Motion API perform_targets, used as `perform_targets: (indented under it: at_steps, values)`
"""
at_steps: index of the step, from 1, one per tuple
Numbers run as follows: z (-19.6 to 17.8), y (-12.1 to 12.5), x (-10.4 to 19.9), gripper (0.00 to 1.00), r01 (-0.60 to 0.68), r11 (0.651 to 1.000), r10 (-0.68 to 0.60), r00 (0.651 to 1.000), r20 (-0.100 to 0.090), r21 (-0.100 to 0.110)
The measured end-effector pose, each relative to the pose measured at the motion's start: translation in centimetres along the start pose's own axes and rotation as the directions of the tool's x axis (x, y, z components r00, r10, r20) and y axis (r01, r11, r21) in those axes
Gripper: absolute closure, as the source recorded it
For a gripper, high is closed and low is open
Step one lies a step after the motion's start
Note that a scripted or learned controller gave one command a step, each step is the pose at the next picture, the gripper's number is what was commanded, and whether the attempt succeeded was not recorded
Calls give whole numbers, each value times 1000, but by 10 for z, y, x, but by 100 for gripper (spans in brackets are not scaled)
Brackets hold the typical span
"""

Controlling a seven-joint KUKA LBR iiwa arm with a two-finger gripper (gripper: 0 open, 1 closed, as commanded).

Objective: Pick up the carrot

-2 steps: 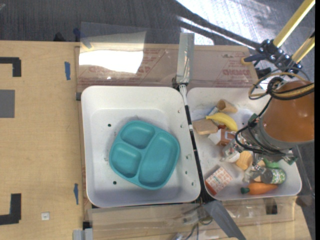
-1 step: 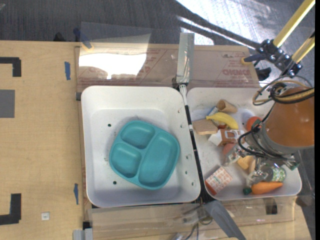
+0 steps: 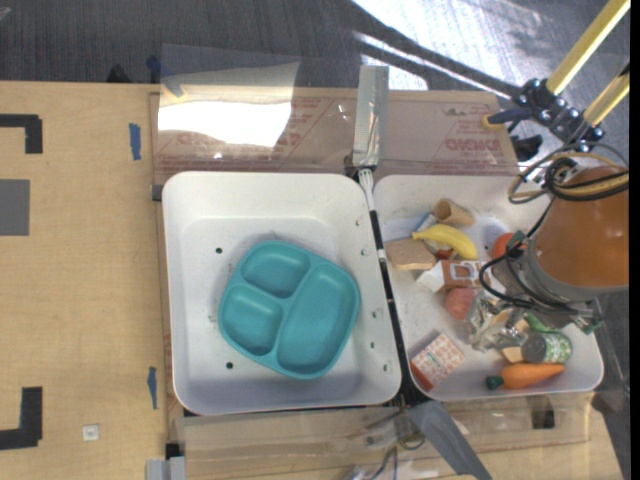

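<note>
Orange carrot (image 3: pixel 531 374) lying lengthwise left-right, just below-right of gripper (image 3: pixel 497 320); finger state impossible to tell.

Bench and surroundings, seen from above at a slant.

A light wooden bench top (image 3: pixel 75 298) is laid across the left and lower part of the view, marked with black tape corners (image 3: pixel 28 133), a grey square patch (image 3: pixel 14 208) and short strips of blue tape (image 3: pixel 134 140). Two shallow white bins (image 3: pixel 185 268) are set side by side on it, divided by a dark seam. Behind them a clear plastic sheet (image 3: pixel 230 118) is seen catching a bright glare. Dark grey ribbed flooring (image 3: pixel 200 13) is shown beyond the bench, crossed at upper right by a patch of strong light (image 3: pixel 440 3). Two yellow bars (image 3: pixel 595 33) are placed diagonally in the upper right corner.
</note>
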State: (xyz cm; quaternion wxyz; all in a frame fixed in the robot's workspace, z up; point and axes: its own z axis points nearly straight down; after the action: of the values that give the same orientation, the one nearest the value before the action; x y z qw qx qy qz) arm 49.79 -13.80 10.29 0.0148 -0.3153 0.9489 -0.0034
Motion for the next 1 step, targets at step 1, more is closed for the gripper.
perform_targets:
  at_steps: [1]
  values:
    - [1, 0, 0, 0, 0, 1000, 0, 1000, -1, -2]
